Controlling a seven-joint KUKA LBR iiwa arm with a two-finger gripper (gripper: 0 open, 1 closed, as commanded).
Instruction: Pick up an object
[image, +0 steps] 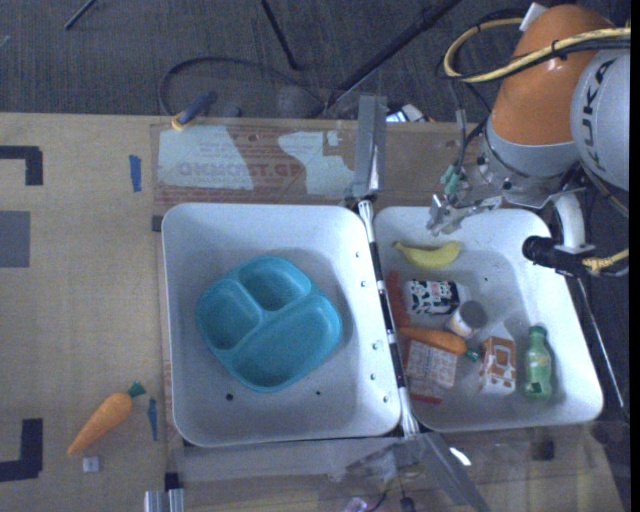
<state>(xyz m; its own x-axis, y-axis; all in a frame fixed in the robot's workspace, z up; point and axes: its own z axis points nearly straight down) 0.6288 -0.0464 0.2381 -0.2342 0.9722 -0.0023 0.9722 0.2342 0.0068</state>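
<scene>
Nearest the camera, one toy carrot (100, 422) lies on the bench (80, 300), outside the bins, just off the left bin's near corner.

Two white bins stand side by side. The left bin (190, 240) holds one item: a blue divided plate (268, 321) with three compartments, lying flat near the centre.

The right bin (575, 385) holds seven items. Along the near edge, from left to right: one red-and-white packet (432, 369), one small orange carton (497, 364) and one green bottle (538, 362) with a pale label, lying roughly along the bin's right wall. Behind these lie one second carrot (433, 340), one small bottle with a grey cap (466, 318) and one black-and-white cow-pattern carton (433, 296). Farthest back is one yellow banana (429, 253), curved, lying flat near the bin's far wall.

The gripper (450, 205) hangs over the right bin's far edge, just above the banana. Nothing is seen between its fingers; whether they are open or closed cannot be determined.
</scene>
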